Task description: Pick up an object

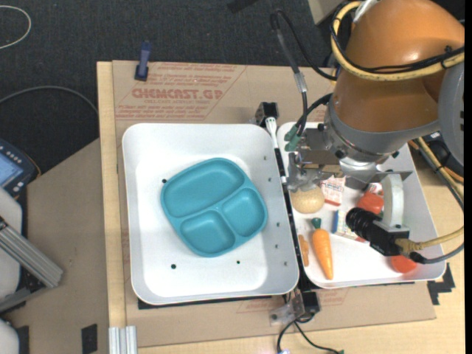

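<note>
My gripper (304, 174) hangs low over the left part of the right bin (354, 275), under the big orange wrist band. Right below it lies a pale, rounded bread-like object (307, 198). An orange carrot (321, 252) lies nearer the bin's front edge. A small white carton with red print (333, 189) and a red and white object (375, 201) lie to the right of the gripper. The arm hides much of this bin.
The left bin (144, 198) holds a teal divided plate (214, 206). A black hose fitting (375, 231) with an orange tip reaches across the right bin's front right. Cables run behind the bins over the cardboard base (177, 91).
</note>
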You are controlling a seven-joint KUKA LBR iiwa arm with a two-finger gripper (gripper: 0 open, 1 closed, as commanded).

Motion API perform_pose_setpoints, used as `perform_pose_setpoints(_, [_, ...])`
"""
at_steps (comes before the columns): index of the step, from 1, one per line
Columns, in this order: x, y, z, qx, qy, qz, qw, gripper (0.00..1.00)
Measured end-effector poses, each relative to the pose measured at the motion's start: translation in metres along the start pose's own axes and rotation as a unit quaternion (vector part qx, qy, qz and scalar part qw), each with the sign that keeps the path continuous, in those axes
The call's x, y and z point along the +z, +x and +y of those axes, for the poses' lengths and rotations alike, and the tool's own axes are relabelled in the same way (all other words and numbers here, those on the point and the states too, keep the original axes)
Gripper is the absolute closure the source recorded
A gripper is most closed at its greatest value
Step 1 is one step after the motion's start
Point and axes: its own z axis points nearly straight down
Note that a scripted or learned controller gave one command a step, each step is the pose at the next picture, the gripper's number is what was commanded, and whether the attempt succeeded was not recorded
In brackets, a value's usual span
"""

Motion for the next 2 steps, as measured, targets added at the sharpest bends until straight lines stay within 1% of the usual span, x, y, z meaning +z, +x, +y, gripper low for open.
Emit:
perform_pose_setpoints(1, [-0.074, 0.037, -0.001, -0.003, -0.012, 0.003, 0.9999, 1.00])
perform_pose_setpoints(2, [-0.141, 0.099, -0.003, -0.005, -0.012, 0.004, 0.9999, 1.00])
